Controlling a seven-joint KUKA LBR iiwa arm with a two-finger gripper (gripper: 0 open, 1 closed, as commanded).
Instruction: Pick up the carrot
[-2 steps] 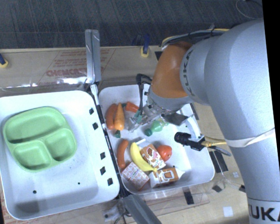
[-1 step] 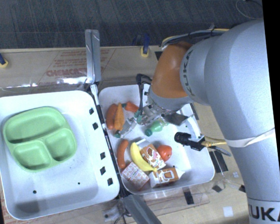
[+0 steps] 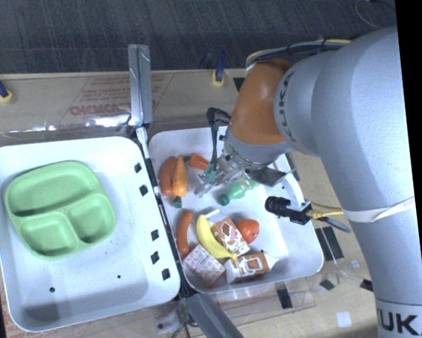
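The carrot lies in the right bin near its far left corner, orange, with a small green tip pointing toward the front. A second orange piece lies right against it. My gripper hangs low over the bin just right of the carrot, under the orange wrist band. Its tip is close to the carrot, but nothing shows between its fingers. A small orange-red piece sits just behind the gripper.
A green bottle-like thing lies right of the gripper. Nearer the front are a sausage, a banana, a tomato and two small cartons. The left bin holds a green divided plate.
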